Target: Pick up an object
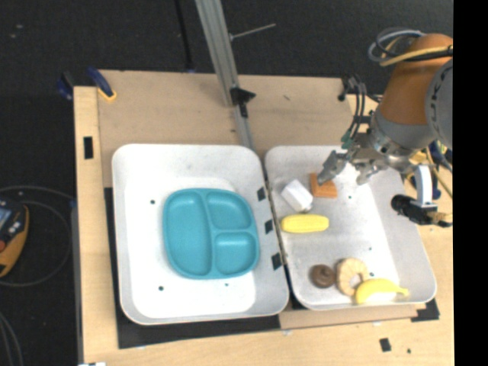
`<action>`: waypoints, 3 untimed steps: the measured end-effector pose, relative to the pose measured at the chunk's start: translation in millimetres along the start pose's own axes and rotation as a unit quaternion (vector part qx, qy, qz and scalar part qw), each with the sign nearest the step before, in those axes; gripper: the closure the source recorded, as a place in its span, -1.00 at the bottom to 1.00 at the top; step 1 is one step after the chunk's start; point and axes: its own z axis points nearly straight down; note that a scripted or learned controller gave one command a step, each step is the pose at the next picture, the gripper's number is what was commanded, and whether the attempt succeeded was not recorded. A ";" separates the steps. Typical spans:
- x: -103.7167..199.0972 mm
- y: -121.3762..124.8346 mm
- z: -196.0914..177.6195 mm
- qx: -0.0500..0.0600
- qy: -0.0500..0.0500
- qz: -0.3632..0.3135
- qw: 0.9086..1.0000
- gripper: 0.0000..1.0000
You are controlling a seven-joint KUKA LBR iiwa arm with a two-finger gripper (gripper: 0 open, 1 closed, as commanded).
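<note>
Two bins, pincer open above right

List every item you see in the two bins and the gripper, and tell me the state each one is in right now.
gripper: open, above the right bin's far end, holding nothing.
orange block: flat on the bin floor, just beside one gripper finger.
white block: lying tilted, beside the orange block.
corn cob: on its side.
brown donut: flat, touching the tan donut.
banana: lying in the near corner.
blue divided plate: upright, compartments bare, in the left bin.
</note>
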 end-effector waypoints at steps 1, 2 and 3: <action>-3.8 0.1 42.4 -0.001 0.000 0.001 1.000 -1.00; -5.2 5.9 71.5 -0.011 -0.001 0.001 1.000 -1.00; -6.5 5.2 64.5 -0.010 -0.002 0.002 1.000 1.00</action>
